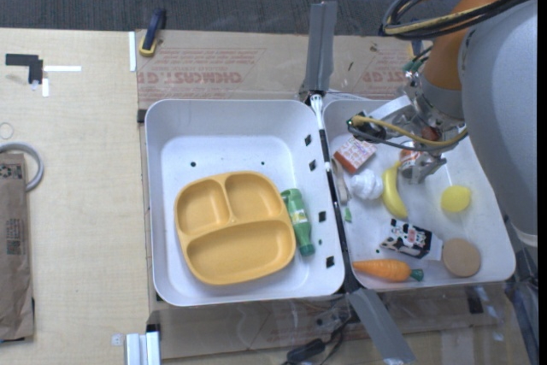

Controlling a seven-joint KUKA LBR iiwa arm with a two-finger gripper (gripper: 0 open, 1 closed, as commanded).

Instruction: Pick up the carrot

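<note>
Pincer just above banana

Grey arm, orange band, black cables

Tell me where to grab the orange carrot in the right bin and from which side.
Grip the orange carrot with the green stem end across its thick middle, coming straight down from above. It lies flat, long axis roughly left to right, near the white right bin's front wall, so close the tool front to back. The black-and-white packet behind leaves some room.
</note>
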